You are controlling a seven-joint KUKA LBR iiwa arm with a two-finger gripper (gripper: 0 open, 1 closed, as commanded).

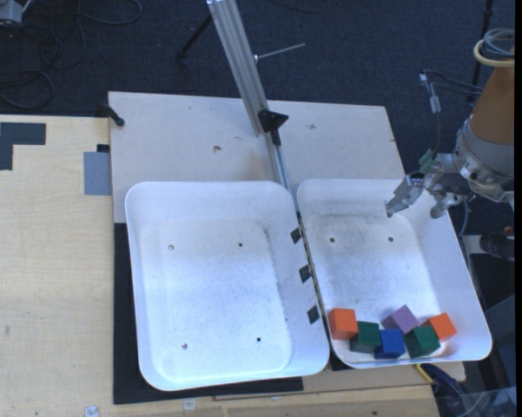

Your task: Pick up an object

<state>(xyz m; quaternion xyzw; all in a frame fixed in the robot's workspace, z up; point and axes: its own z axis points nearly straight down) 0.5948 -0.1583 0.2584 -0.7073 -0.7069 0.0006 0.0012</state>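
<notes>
arm (495, 102) — orange band | grey wrist | pincer (421, 200) — grey fingers

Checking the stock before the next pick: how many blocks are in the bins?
6, all at the right bin's near end: orange block, dark green block, blue block, purple block, green block, small orange block. More may hide behind them.

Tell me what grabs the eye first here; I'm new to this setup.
A huddle of small coloured blocks, orange, green, blue and purple, sits in the near corner of the right bin. The gripper hangs above that bin's far right rim, well apart from them, holding nothing.
</notes>
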